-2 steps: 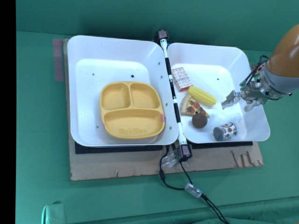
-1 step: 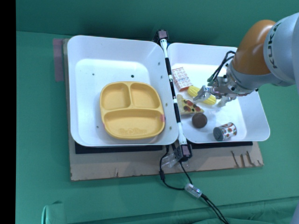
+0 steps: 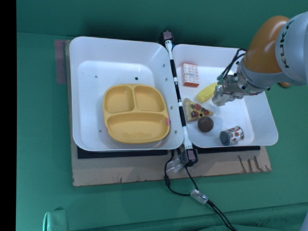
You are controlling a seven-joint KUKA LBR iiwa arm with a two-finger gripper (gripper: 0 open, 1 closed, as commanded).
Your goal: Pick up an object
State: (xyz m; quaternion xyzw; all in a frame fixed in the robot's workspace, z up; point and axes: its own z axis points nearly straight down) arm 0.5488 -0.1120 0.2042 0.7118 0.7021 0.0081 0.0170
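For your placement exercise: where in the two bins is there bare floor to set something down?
Free: left bin floor around the yellow divided plate; right bin near corner beyond the can. Crowded: around pizza slice, brown ball, corn, orange box.

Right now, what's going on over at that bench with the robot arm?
A grey and orange robot arm reaches into the right bin, its claw low beside a yellow corn cob. Nothing is visibly lifted yet. Also in that bin lie a small orange box, a pizza slice, a brown ball and a can on its side. The left bin holds a yellow divided plate.
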